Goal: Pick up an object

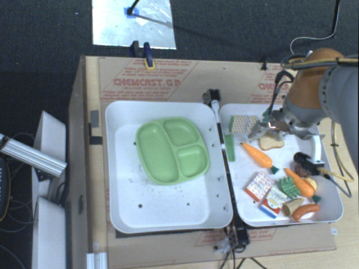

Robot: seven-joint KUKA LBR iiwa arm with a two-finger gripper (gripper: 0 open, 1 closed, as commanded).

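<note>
The arm (336,88) is a thick, rounded grey tube with a broad orange band above the wrist, thin dark cables looping off it, and a small metallic claw (268,126), seemingly grey, blurred at its tip.

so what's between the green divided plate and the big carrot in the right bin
In the camera view, between the green plate and the carrot lie bare white bin floor, the two bins' meeting rims, and a small green stick.

Dark carpet floor (45,32); shiny foil sheet (133,15) lying on it behind cardboard-topped bench (151,80).
</note>
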